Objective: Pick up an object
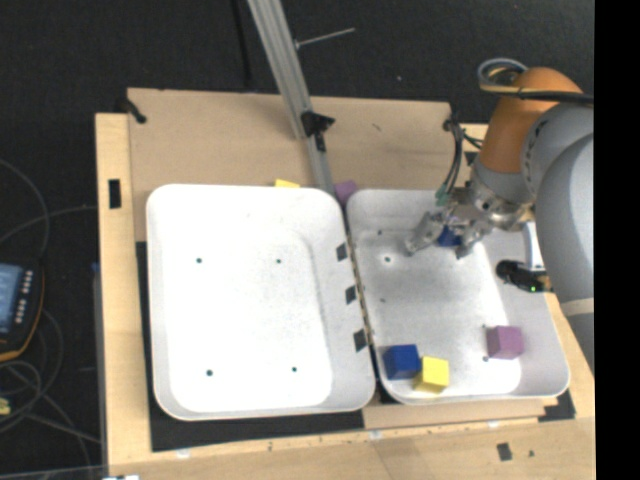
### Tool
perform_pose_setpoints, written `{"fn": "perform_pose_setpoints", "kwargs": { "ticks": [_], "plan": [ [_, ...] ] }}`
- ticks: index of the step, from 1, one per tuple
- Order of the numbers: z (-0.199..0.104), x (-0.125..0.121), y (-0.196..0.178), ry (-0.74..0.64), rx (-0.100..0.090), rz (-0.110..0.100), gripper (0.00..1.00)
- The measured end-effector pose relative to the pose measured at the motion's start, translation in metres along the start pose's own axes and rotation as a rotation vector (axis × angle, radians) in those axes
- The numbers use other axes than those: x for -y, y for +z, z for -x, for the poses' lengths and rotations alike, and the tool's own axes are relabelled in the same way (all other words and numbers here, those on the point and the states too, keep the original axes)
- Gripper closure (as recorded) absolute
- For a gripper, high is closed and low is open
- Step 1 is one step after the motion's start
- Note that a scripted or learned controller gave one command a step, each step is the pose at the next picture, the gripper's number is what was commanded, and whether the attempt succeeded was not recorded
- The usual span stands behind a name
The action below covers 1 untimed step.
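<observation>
Gripper (440, 236) low over the upper part of the right bin (400, 218), well away from the blocks; open or closed, impossible to tell. Blue block (402, 360) and yellow block (435, 372) touching near the bin's front edge, purple block (505, 341) nearer its right wall. Likely to close on nothing, so far away. Blue and yellow so tight together, likely to slip or jam.

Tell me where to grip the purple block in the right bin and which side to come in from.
Grip the purple block across two opposite side faces, coming straight down from above. It is a small cube lying flat on the floor of the right bin, apart from the blue block and yellow block, so fingers likely fit either side. The bin wall lies close on its right, so probably avoid a sideways approach.
</observation>
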<state>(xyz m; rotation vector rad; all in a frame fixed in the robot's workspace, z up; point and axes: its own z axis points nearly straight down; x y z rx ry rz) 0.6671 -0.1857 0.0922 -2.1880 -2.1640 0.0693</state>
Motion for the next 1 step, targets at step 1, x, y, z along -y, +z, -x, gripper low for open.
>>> {"fn": "perform_pose_setpoints", "kwargs": {
  "ticks": [1],
  "plan": [
    [0.0076, 0.0017, -0.0110, -0.003, 0.016, 0.010, 1.00]
  ]
}}
